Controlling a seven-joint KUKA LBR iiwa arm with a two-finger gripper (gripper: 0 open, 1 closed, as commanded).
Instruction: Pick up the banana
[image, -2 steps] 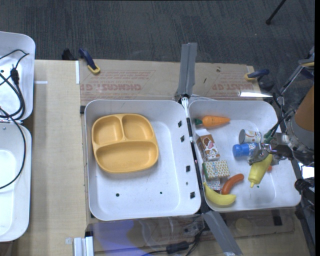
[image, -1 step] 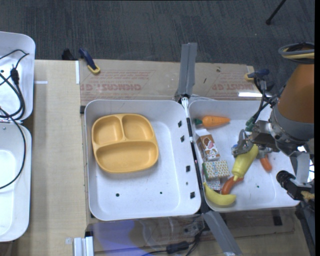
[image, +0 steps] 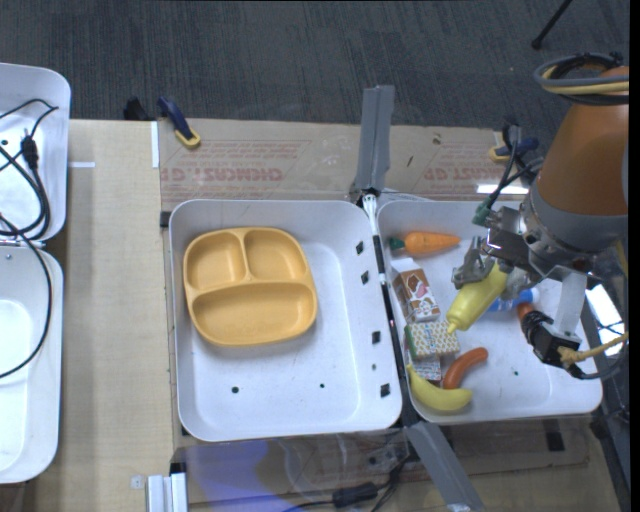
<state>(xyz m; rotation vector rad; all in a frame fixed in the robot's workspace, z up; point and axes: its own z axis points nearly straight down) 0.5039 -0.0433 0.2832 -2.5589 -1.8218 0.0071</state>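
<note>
The banana (image: 440, 395) is yellow and curved, and lies at the front left corner of the right bin (image: 520, 395), close to the bin's near wall. It touches a small carton behind it. My gripper (image: 473, 266) hangs over the middle of the right bin, well behind the banana, just above the top end of a yellow mustard bottle (image: 476, 299). Nothing of the banana is near the gripper.
A red sausage (image: 464, 366) lies just right of the banana. Two small cartons (image: 424, 318) line the bin's left wall, and a carrot (image: 428, 241) lies at the back. The left bin (image: 270, 400) holds a yellow divided plate (image: 250, 285).
</note>
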